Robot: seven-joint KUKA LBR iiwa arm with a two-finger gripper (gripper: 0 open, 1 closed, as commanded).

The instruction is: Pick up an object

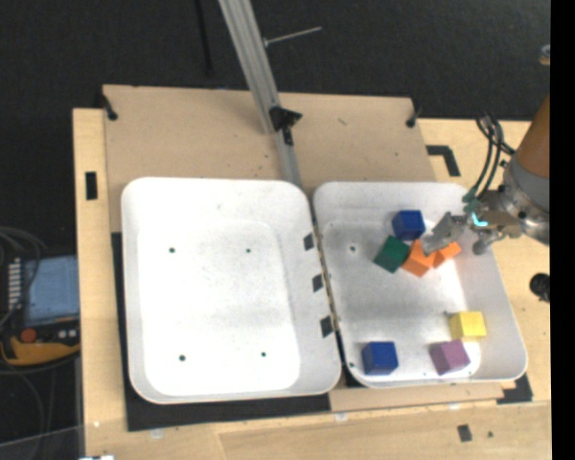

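The right bin (364,300) holds several small blocks. A blue cube (408,223), a green block (393,255) and an orange block (423,257) cluster near its far side. Another blue cube (379,356), a purple cube (449,356) and a yellow cube (470,325) sit along its near side. My gripper (463,236) reaches in from the right and hangs at the far right part of this bin, just right of the orange block. One finger (445,228) sits close over that block's right end. Nothing is visibly held between the fingers.
The left bin (220,286) lies beside the right one, with a ridge (321,281) between them. A slanted metal pole (254,60) rises behind the bins. Cables and a small device (38,305) sit off the bench at the left.
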